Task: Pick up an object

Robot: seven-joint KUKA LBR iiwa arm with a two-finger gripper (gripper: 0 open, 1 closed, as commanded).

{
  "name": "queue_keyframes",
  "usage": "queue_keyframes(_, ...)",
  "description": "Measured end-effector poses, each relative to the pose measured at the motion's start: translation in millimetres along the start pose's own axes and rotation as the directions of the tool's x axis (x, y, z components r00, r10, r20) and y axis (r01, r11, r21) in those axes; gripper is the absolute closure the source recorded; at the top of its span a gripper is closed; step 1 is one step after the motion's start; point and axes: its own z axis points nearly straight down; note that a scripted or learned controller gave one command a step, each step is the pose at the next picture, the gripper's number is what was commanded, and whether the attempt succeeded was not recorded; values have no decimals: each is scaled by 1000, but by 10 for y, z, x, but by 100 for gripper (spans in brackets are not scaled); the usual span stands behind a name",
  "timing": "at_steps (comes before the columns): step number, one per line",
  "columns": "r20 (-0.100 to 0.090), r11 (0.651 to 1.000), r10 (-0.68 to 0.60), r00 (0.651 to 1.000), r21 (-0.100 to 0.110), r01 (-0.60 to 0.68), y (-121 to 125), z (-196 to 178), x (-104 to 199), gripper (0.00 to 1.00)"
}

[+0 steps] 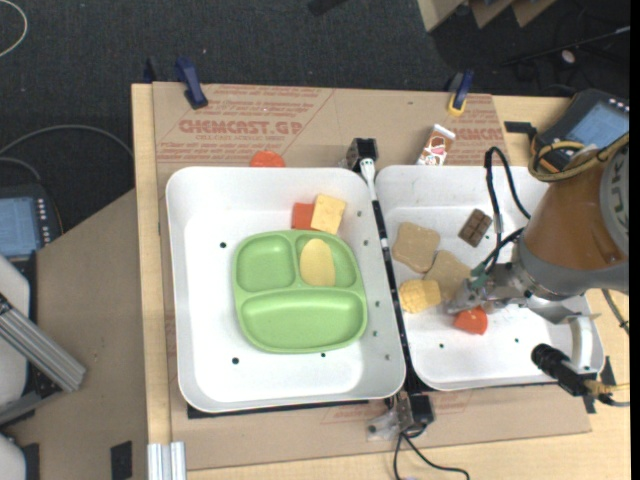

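My gripper (473, 296) hangs low in the right bin (500, 366), right above a small red-orange object (471, 319) and next to a tan bread-like piece (450, 268). A yellow chunk (420, 294) lies just left of it. Another tan slice (416, 245) and a brown block (475, 227) lie farther back in the same bin. The fingers point down toward the red-orange object, and nothing is seen lifted between them.
The left bin (200, 298) holds a green divided plate (298, 290) with a pale yellow piece (317, 262) in it, plus a yellow cube (328, 213) and a red block (303, 215) behind it. A small carton (436, 146) lies on the cardboard beyond the bins.
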Motion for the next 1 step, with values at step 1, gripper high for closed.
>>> queue_keyframes(1,-1,1000,-10,1000,-9,10,356,-957,589,100)
